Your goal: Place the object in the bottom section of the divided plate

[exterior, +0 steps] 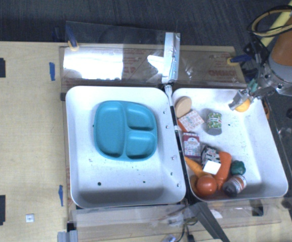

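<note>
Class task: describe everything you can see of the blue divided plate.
The blue divided plate is a rounded-corner tray of smooth, matte plastic by its look. Raised ridges split it into one large section on its left and two smaller ones on its right. It lies flat near the middle of the left white bin, with nothing in it.

Blue divided plate flat in left bin; yellow-orange object in fingers.

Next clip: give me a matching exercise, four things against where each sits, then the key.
Things:
1. plate
2. tomato
3. can
4. claw

Places:
A. right bin's near edge
B. right bin's far right corner
C. left bin
D. middle of the right bin

Pairs: 1-C, 2-A, 3-D, 4-B
</note>
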`<control>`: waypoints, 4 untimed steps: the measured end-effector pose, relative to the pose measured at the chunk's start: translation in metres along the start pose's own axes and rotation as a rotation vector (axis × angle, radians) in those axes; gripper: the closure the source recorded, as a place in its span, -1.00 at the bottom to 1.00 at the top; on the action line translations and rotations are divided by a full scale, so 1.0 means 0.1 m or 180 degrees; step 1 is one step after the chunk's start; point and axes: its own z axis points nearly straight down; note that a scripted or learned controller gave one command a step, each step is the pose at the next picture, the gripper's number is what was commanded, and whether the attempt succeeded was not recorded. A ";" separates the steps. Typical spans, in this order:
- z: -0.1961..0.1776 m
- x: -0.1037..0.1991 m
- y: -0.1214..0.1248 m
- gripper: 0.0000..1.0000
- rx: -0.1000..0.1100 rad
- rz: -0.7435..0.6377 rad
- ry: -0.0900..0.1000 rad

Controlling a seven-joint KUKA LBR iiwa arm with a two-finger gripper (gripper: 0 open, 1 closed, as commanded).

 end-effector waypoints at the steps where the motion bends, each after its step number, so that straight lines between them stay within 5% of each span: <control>1: -0.32 0.92 0.08 1.00 0.0001 -0.0094 0.0012; 2: -0.56 1.56 0.02 1.00 0.0007 -0.0290 0.0012; 3: -0.66 1.55 0.03 1.00 -0.0001 -0.0284 0.0006; 4: -0.35 2.35 0.43 1.00 0.0019 -0.0164 0.0017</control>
